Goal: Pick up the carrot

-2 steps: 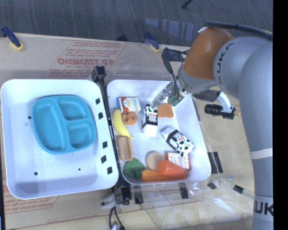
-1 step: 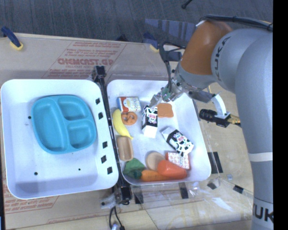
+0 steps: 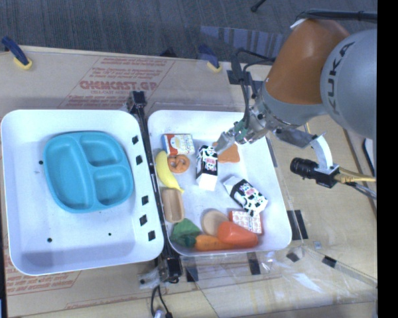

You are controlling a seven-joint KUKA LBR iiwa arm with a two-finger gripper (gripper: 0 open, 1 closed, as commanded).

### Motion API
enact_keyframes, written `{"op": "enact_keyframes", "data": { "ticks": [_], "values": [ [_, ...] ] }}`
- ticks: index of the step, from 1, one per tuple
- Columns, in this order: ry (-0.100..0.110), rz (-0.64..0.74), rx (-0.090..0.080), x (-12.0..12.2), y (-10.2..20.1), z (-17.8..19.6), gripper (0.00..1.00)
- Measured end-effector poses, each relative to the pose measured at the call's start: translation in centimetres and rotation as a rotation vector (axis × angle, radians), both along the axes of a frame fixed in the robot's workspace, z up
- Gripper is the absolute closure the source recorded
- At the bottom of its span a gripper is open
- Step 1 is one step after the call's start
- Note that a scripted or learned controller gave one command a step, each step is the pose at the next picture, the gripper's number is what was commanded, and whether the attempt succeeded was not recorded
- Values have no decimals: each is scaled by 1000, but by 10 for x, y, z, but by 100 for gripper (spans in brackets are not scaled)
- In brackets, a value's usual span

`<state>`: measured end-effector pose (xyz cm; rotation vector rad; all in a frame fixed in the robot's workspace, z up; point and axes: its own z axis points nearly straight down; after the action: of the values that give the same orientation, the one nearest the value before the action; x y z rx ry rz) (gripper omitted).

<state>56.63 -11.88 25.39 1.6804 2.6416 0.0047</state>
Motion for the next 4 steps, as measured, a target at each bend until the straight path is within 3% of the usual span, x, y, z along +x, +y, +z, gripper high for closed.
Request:
{"op": "enact_keyframes", "data": {
  "ticks": [1,2,3,4],
  "values": [
    [17,-270,4,16,-4,-62,100],
    [15,-37,3,20,-77,-99,100],
    [9,55,3,35,-11,-79,100],
    [15,177,1,-31,-55,-91,100]
  ]
}}
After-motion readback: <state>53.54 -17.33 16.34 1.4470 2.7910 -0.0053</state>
